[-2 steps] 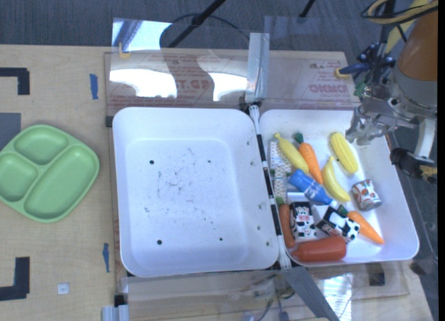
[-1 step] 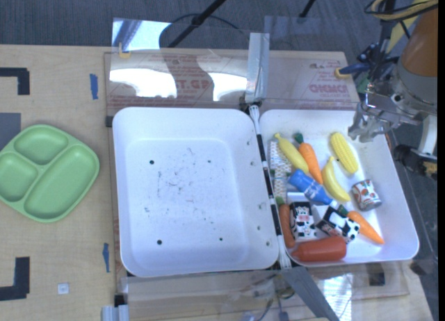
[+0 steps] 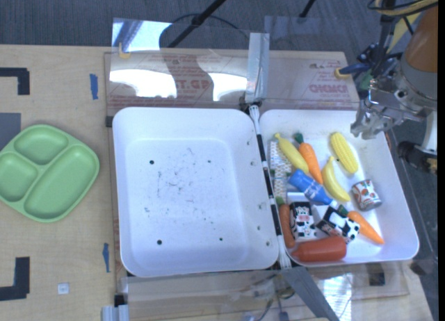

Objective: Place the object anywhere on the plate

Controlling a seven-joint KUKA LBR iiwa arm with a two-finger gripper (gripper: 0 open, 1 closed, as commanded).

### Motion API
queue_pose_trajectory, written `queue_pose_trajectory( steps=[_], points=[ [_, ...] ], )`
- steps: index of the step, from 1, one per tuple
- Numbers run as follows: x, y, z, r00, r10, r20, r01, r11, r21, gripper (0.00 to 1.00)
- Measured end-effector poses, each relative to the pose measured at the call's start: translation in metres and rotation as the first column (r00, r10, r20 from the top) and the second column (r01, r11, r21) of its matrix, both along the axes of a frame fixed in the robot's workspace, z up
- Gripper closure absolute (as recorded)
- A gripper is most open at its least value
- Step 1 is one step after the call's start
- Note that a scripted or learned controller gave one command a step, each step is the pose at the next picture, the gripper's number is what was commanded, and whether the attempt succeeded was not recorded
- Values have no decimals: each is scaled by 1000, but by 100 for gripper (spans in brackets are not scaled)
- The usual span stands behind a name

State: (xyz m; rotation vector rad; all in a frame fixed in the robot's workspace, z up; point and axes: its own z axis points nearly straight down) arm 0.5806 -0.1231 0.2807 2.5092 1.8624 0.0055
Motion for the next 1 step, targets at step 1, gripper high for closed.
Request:
queue_pose_trajectory(
  steps=[1],
  points=[
    [1, -1, 10, 1000, -1, 2, 1, 1000, -2, 100]
  ],
)
